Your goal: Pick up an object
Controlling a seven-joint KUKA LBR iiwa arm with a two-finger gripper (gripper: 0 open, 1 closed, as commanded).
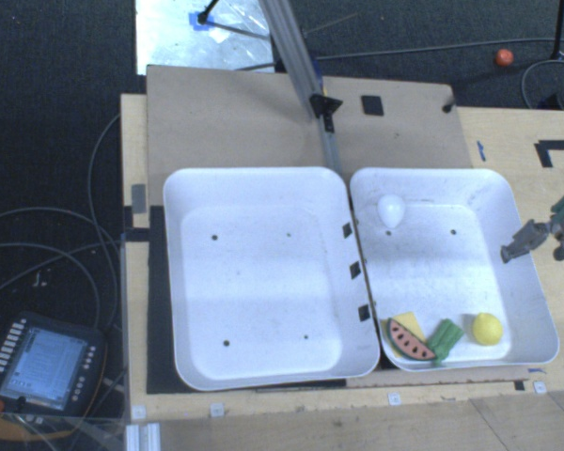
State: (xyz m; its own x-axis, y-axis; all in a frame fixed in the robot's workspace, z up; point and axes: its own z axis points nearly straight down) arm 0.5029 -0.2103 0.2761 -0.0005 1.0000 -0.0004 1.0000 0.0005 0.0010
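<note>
Along the right bin's (522,280) near edge we see a watermelon slice (407,336), a green object (445,337) and a yellow lemon (487,328), with a white egg-like object (391,210) near the far wall. Our gripper (538,238) hangs at the bin's right rim, holding nothing; whether its jaws are open we cannot tell.

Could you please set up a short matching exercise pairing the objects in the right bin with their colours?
Things:
1. round fruit
2. watermelon slice
3. egg-shaped object
4. ridged vegetable

Colours:
A. white
B. green
C. yellow
D. red with a dark rind

Pairs: 1-C, 2-D, 3-A, 4-B. All four lie in the right bin; the gripper hangs over its right rim.
</note>
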